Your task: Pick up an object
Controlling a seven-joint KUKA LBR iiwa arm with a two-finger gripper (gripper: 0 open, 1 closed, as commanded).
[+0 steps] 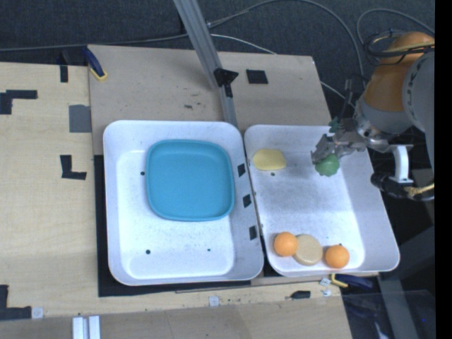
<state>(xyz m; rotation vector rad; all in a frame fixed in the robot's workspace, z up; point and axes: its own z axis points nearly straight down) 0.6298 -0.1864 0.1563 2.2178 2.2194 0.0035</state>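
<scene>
I see my jaws (329,154) over the right bin (367,210), seemingly clamped on a green object (327,166), likely lifting it clear.

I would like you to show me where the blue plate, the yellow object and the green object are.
blue plate (189,179): camera view, flat middle of the plate, left bin.
yellow object (268,160): camera view, middle of its top, right bin.
green object (328,166): camera view, its rounded lower part, right beneath the pincer (326,154).

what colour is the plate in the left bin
Light blue, the plate in the left bin, seen in the camera view.
</scene>
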